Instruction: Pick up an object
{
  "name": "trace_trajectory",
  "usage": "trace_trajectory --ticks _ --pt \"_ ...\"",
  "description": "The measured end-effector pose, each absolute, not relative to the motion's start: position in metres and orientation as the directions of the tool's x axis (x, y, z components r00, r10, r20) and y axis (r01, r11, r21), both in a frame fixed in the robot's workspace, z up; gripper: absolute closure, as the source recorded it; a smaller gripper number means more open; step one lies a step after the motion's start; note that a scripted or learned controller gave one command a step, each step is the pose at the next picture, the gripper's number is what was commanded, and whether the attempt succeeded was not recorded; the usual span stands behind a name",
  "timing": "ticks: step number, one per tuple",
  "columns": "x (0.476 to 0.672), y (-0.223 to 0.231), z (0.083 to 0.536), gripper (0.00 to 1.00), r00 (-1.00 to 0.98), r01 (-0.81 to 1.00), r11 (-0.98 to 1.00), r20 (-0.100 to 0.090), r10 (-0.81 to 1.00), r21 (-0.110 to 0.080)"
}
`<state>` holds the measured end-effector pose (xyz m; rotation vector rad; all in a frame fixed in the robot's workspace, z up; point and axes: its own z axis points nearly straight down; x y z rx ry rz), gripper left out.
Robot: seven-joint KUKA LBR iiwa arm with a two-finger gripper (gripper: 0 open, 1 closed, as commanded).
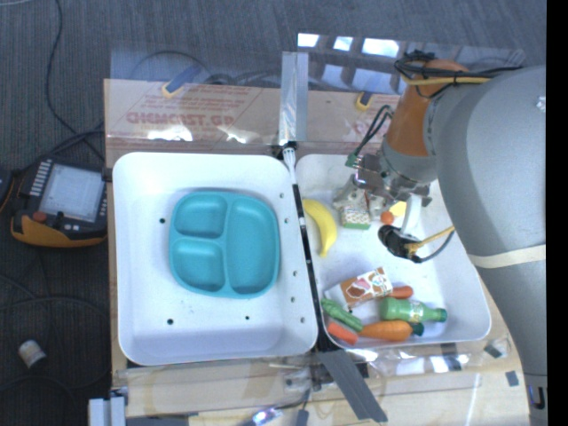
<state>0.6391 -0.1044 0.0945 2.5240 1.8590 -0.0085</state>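
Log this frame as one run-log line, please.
arm: over right white bin | gripper: low at small white-and-green carton | yellow banana: beside it, untouched | teal divided plate: in left bin | lift: not yet

camera: fixed overhead | slanted down | both bins (124,238) framed

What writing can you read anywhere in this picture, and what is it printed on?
Cardboard sheet behind the bins: large reddish printed letters, too blurred to read.
Small carton in the right bin: printed, too small to read.
Packet beside the claw: too small to read.
Handheld screen at left: nothing legible.
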Motion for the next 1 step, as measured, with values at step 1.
trace_trajectory --ticks 1 --pt "0.6161 -0.0385 0.1791 1.00 0.314 0.949 -0.314 -0.006 0.949 -0.009"
